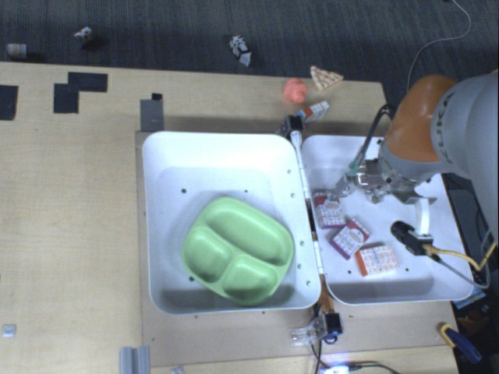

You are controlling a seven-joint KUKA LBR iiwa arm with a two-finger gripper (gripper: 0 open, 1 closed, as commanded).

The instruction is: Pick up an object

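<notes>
Grey arm (460, 123) bends down into right bin (444, 287); fingers' (360, 179) state unclear.

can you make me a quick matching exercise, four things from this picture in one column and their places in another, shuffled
Things:
1. green divided plate
2. orange-edged packet
3. pink ball
4. tool

Places:
A. on the bench beyond the bins
B. over the right bin, near its upper left part
C. in the left bin
D. on the floor of the right bin, toward its near edge

Pairs: 1-C, 2-D, 3-A, 4-B
</notes>
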